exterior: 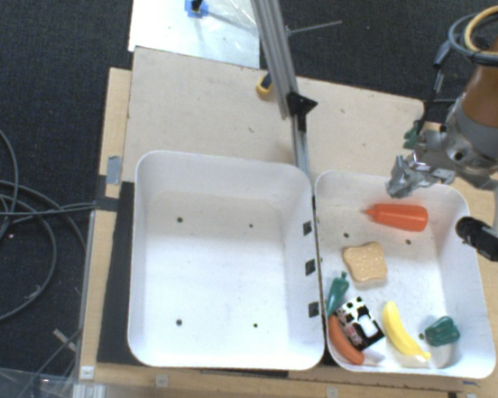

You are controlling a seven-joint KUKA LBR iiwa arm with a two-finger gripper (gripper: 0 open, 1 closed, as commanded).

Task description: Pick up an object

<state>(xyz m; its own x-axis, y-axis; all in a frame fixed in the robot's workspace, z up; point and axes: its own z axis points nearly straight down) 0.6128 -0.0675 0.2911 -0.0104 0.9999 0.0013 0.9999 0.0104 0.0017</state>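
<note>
The end effector (408, 183) is hovering over the right bin's (476, 269) far edge; I cannot tell its state. The orange carrot (398, 216) is lying just below it, long axis running left-right across the bin.

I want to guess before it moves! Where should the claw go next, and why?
Probably straight down and a little toward the carrot. The claw hangs just above the carrot's far left end, at the back of the right bin, and the carrot lies alone with bare floor around it, so it looks like the easiest thing to grab.
</note>
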